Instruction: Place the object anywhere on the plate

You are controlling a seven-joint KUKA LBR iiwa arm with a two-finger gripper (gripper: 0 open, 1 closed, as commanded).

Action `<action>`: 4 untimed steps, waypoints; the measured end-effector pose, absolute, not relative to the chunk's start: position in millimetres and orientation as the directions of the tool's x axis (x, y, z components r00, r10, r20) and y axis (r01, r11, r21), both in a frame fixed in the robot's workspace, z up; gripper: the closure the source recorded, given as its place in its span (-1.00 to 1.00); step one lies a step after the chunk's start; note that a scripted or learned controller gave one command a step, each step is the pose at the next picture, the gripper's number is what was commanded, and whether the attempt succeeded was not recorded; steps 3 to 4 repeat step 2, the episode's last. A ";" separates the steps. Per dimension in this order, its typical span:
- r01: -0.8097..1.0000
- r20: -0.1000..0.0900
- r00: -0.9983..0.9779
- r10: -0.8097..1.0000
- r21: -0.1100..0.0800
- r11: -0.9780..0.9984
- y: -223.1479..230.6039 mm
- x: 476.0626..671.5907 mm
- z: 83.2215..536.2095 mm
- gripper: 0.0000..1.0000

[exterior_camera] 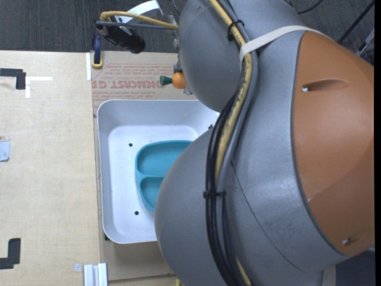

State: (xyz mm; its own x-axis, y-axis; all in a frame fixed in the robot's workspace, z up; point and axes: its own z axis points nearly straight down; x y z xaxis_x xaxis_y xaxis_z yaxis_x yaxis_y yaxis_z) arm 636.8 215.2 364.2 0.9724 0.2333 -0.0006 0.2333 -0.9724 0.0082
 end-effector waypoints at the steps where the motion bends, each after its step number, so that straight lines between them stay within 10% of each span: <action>1: 0.233 -0.001 0.973 0.233 0.010 -0.973 213.4 637.5 371.9 1.00; 4: 0.319 -0.008 0.948 0.319 0.001 -0.948 211.7 649.5 320.6 1.00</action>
